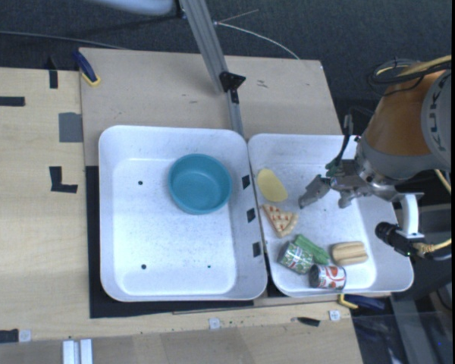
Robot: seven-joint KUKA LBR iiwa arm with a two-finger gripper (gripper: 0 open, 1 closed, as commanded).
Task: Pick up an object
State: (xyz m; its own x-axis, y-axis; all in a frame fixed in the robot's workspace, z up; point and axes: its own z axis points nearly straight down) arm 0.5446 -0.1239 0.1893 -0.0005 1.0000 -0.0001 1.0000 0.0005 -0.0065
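Objects for picking are sitting in the right bin (pixel 379 279), and we are seeing five of them there: a yellow chip-like piece (pixel 272 186) near the bin's left wall, a pizza slice toy (pixel 280 219) just below it, a green can (pixel 295 258) lying tilted toward the bin's front, a red and white can (pixel 328 277) just beside it at the front edge, and a bread roll (pixel 349 252) to the right of the green can. We are noting the green can and the red and white can are close, maybe touching; we cannot tell. The gripper (pixel 324 190) is hovering over the bare middle of the right bin, right of the yellow piece and pizza slice, above the cans. Its fingers are looking spread apart with nothing between them. The arm (pixel 402 127) is reaching in from the right, orange band showing. In the left bin (pixel 129 271) we are seeing a blue bowl (pixel 200 183) sitting upright near the back right part.
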